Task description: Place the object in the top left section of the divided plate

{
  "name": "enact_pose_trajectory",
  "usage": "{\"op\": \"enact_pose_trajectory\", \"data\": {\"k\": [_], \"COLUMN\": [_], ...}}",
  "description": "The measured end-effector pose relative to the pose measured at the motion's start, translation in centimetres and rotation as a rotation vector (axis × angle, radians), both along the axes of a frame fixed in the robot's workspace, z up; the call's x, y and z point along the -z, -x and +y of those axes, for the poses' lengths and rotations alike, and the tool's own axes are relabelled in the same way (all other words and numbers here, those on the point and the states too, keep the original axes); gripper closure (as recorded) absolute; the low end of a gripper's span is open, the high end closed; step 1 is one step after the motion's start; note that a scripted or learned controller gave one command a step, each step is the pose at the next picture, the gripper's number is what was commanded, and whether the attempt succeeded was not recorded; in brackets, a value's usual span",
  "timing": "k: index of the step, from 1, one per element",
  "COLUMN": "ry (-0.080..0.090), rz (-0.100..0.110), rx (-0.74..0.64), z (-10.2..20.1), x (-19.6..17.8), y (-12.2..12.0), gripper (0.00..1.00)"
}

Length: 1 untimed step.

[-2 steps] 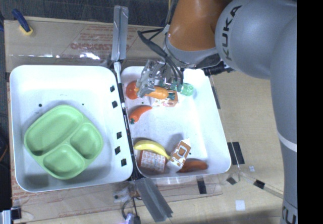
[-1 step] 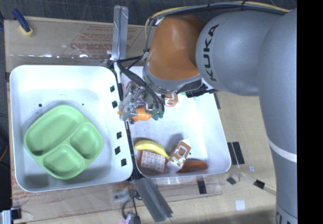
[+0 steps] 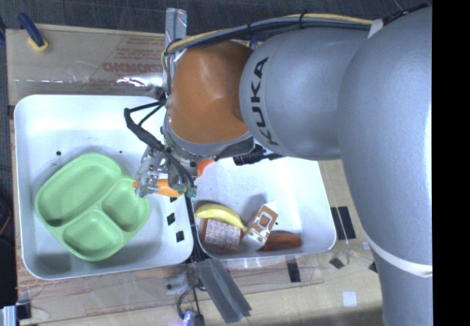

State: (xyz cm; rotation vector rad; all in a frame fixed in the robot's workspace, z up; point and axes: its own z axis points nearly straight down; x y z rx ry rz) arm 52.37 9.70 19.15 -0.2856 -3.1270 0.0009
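Observation:
A green divided plate (image 3: 81, 185) lies in the left bin (image 3: 44, 115), with one large section at its upper left and two smaller ones to the right and below. My gripper (image 3: 156, 181) hangs over the plate's right rim, near the wall between the two bins. It is shut on a small orange object (image 3: 169, 189), whose ends stick out on both sides of the fingers. The wrist and orange band hide most of the gripper from above.
The right bin (image 3: 308, 185) holds a banana (image 3: 219, 214), a brown block (image 3: 221, 235), a white and orange box (image 3: 261, 225) and a reddish sausage-shaped item (image 3: 283, 241) along its near edge. The big grey arm covers the right bin's far part.

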Motion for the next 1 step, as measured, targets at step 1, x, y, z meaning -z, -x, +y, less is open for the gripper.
{"op": "enact_pose_trajectory", "data": {"k": [1], "ry": [0.000], "rz": [0.000], "rx": [0.001], "z": [-0.03], "x": [0.00], "y": [-0.01], "gripper": [0.00]}}
